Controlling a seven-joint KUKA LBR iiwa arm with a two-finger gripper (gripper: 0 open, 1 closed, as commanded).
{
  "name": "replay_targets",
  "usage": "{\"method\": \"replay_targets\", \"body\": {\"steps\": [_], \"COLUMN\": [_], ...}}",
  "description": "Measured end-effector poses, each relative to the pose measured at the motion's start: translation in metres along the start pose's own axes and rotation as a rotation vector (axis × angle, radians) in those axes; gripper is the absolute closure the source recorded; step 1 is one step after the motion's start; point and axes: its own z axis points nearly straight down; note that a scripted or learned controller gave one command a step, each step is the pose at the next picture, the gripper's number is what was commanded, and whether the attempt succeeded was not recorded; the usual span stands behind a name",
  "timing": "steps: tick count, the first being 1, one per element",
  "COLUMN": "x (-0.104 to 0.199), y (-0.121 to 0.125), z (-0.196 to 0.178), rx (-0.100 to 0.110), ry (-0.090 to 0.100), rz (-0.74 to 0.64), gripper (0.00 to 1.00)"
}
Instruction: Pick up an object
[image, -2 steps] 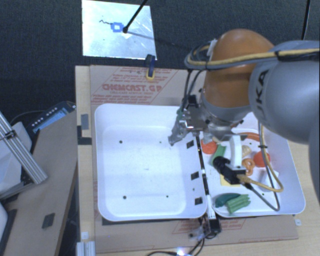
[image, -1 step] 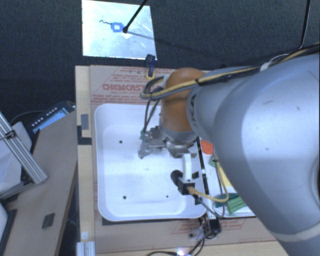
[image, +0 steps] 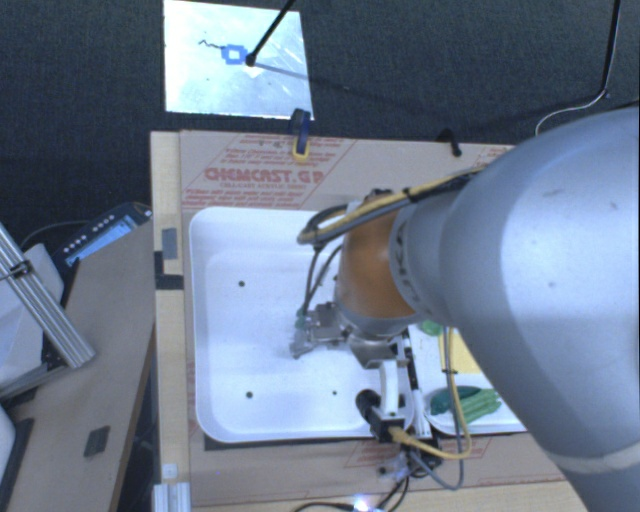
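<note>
The claw hangs low over the middle of the left bin, at the centre of the frame. Whether it is open or closed I cannot tell, since the wrist and the orange band hide its working end. The bin floor around it is bare white, marked by a few small dark dots.

The one likely candidate for picking, a green object, lies in the right bin at the lower right of the frame, well apart from the claw and partly tucked under the arm.

The main risk, as I judge it, is an empty grasp: if the claw comes down where it hangs, it meets only plastic and lifts nothing. A hard descent could also press into the bin floor and shift the bin on the surface.

A second risk lies in the crossing to the green object. The bulky arm covers most of the right bin from this camera, so anything else lying there is hidden and could be knocked or pinned.
</note>
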Motion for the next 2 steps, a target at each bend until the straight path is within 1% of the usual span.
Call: {"method": "replay_targets", "body": {"steps": [1, 2], "x": [0.044, 0.048], "y": [-0.018, -0.032], "z": [0.003, 0.003], "rx": [-0.007, -0.009], "ry": [0.003, 0.002], "rz": [-0.007, -0.001], "gripper": [0.0, 0.0]}}
